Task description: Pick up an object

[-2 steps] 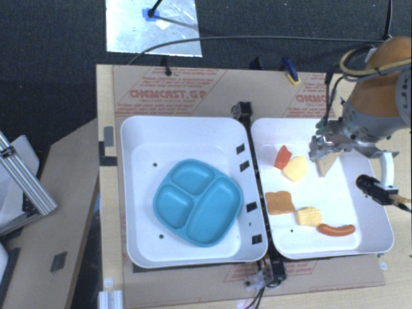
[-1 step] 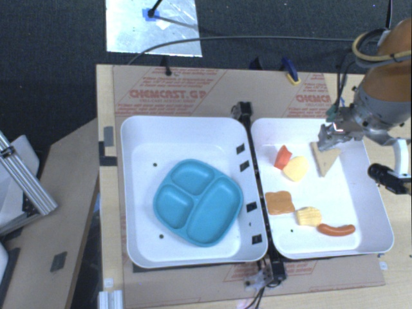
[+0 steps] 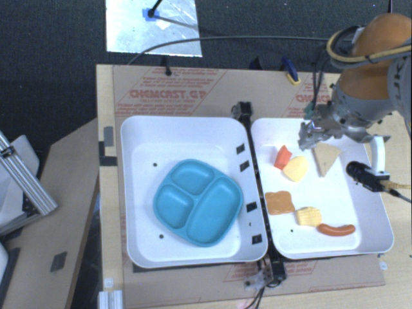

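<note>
- Hovering at the right bin's twelve o'clock, the hand sits above the cheese wedge.
- Its grip state: cannot tell.
- Nothing looks lifted; the pick remains undone.

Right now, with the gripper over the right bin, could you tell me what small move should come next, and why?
Probably a short descent toward the beige wedge. The gripper hovers at the right bin's upper edge, just up and left of that wedge, with nothing visible between its fingers. The orange piece and yellow piece lie close by, so a slight shift toward the wedge first seems wise.
</note>
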`<act>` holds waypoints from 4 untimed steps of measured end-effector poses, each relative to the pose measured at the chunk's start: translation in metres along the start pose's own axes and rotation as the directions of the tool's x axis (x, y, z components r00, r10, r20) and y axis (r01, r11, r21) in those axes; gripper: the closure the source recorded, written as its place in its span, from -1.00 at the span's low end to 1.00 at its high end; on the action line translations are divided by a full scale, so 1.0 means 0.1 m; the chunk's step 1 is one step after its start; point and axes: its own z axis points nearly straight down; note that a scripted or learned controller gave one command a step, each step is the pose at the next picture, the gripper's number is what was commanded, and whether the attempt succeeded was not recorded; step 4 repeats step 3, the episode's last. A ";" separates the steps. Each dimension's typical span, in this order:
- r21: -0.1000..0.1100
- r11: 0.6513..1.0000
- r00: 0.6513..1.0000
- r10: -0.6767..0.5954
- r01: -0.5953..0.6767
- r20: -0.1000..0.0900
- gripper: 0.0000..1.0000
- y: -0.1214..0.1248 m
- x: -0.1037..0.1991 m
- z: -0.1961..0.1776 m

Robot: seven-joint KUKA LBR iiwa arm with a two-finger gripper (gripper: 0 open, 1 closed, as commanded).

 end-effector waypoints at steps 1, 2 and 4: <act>-0.001 1.000 1.000 -0.002 0.002 -0.001 1.00 0.14 0.54 -0.07; 0.000 1.000 1.000 -0.003 0.003 -0.002 1.00 0.36 1.07 0.04; 0.001 1.000 1.000 -0.002 0.002 -0.001 1.00 0.44 1.61 0.19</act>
